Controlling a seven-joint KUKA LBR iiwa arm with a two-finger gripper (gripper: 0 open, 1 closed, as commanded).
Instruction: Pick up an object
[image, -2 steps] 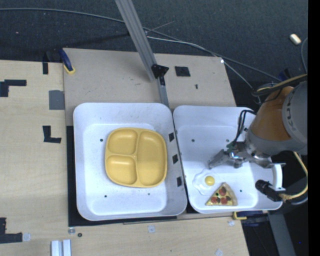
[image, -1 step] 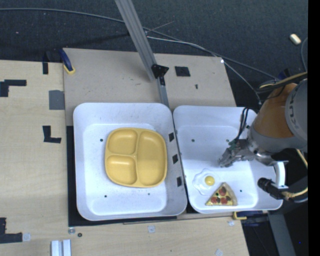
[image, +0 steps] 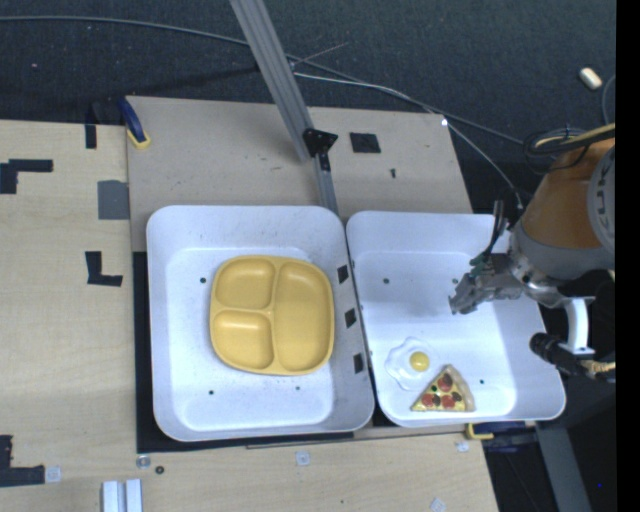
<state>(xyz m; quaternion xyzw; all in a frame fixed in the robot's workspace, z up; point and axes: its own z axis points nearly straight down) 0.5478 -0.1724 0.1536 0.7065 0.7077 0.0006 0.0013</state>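
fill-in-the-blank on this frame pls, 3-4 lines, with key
1. The yellow divided plate lies in the ____ bin.
2. The plate has ____ compartments.
3. The fried egg and pizza slice lie in the right bin, along its ____ edge.
4. The end effector hangs over the ____ bin.

Missing words: left; three; near (bottom); right

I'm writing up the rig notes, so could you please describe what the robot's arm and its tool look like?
The arm is bulky and rounded, grey, with a broad orange band above the wrist. It narrows to a small dark tool of grey-black metal. Thin dark cables run along the wrist, and a white fitting with black parts sits at the arm's lower side.
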